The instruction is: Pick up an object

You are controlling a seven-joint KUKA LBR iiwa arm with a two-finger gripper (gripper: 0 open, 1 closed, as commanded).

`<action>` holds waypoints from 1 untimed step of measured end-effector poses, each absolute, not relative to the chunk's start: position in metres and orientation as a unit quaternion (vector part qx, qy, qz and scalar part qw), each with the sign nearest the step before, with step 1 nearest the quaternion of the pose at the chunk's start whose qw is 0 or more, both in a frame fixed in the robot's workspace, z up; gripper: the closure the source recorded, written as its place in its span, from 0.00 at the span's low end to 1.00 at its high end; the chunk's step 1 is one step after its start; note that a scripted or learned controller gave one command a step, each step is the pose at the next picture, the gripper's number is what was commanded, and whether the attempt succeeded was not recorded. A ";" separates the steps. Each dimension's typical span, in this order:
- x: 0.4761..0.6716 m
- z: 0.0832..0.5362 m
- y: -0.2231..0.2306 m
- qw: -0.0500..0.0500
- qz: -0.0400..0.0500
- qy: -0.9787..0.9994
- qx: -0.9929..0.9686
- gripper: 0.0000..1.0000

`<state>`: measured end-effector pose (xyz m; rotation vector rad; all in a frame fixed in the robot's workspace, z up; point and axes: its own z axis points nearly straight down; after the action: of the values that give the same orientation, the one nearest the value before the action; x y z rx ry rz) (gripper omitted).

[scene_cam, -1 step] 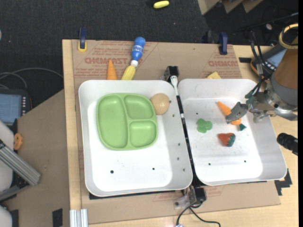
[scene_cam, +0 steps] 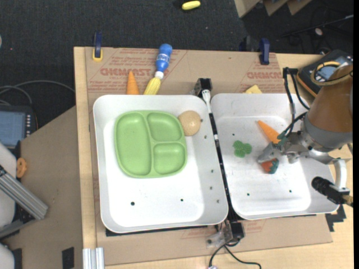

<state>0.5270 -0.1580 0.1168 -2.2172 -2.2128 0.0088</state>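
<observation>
Nearest us, at the bench's front edge, we see 1 black clamp w/ cable [scene_cam: 231, 232] just below where the 2 white bins meet. We count 2 bins: left bin [scene_cam: 151, 206] and right bin [scene_cam: 263, 203], side by side, rims touching.

Left bin holds 2 things: 1 green divided plate [scene_cam: 150, 143] w/ 3 compartments, and 1 tan ball [scene_cam: 190, 122] touching the plate's upper right corner.

Right bin holds 3 things: 1 green leafy piece [scene_cam: 242, 148] near the left-centre, 1 orange carrot [scene_cam: 267, 130] lying at a slant, and 1 small red-and-teal object [scene_cam: 271, 165] approx. mid-bin. The gripper [scene_cam: 273, 156] sits right over that red-and-teal object, arm coming in from the right; we can't tell whether it's released or clenched, nor whether it has the object.

Behind the bins, on the cardboard, we count 3 more: 1 blue-and-white bottle [scene_cam: 163, 59], 1 yellow piece [scene_cam: 152, 86] just below it, 1 orange cone [scene_cam: 132, 83] beside that. On the floor beyond, 1 yellow item [scene_cam: 191, 5].
</observation>
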 end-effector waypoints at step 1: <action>0.539 0.082 -0.130 0.003 0.001 -0.708 -0.706 0.00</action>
<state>0.5385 -0.1301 0.0824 -2.2152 -2.2199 0.0027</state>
